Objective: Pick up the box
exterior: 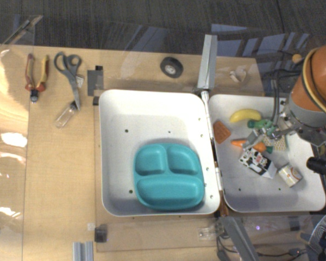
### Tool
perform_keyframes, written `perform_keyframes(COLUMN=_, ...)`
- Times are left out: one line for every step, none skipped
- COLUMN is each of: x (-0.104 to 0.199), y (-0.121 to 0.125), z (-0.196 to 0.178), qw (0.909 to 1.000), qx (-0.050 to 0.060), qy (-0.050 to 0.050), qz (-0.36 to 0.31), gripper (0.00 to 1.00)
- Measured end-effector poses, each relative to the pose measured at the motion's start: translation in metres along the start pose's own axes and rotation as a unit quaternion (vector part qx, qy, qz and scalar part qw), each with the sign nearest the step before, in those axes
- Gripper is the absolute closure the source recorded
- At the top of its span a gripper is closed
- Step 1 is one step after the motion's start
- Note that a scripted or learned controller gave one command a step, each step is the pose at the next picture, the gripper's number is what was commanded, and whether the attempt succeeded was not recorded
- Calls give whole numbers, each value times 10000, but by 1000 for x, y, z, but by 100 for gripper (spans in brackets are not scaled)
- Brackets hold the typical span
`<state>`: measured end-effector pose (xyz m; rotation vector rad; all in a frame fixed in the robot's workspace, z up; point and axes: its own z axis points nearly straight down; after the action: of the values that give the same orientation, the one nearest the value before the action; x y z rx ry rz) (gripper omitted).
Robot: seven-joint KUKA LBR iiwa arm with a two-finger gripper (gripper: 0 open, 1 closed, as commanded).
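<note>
though the arm (315, 86) hangs over the right bin (315, 200), the box (255, 160) lies on the bin floor, black and white, just below the carrot (240, 143) and near the banana (245, 115). the claw (266, 132) is low among the toys, right above the box, but i cannot tell how wide it is or if it grips anything. nothing looks lifted, so the picking up is not yet done.
</note>
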<state>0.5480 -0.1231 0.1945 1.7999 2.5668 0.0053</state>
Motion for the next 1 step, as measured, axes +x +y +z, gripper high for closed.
perform_keyframes(x=18, y=27, z=72, qw=9947, qx=23, qy=14, qz=1026, gripper=0)
